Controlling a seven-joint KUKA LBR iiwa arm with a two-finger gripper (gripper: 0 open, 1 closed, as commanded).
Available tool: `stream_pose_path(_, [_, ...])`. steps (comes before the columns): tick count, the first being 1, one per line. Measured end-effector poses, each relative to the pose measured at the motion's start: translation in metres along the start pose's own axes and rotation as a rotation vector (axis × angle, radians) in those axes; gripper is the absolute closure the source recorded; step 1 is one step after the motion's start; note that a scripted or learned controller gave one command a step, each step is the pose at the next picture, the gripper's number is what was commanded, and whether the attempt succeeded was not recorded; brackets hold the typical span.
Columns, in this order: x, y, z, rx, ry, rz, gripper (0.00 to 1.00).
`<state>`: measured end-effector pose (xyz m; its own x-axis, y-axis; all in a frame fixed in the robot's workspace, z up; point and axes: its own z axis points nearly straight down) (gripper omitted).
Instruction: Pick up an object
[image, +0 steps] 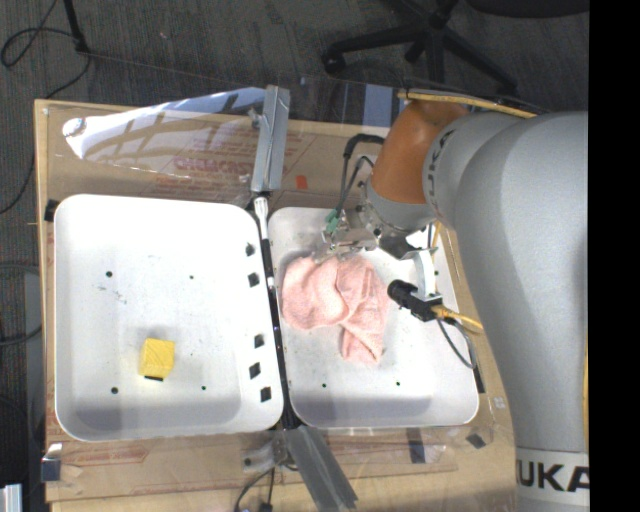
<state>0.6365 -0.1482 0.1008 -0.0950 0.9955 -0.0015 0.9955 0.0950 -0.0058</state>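
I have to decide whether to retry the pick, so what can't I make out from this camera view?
- Gripper, camera view: the wrist above covers it, so its contact with the pink cloth can't be judged.
- Right bin: the arm hides its right rim.
- Pink cloth: its folds could hide something beneath.
- Yellow block in the left bin: too small to identify.

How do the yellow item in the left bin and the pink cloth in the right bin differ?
The yellow block is small and compact with squarish edges; the pink cloth is far larger, crumpled and irregular. The block lies alone in the left bin, away from the arm; the cloth lies in the right bin with the gripper at its upper edge. Both rest on white bin floors.
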Motion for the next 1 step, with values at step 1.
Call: stream_pose_path(1, [0.0488, 0.0248, -0.1196, -0.004, 0.001, -0.096, 1.0])
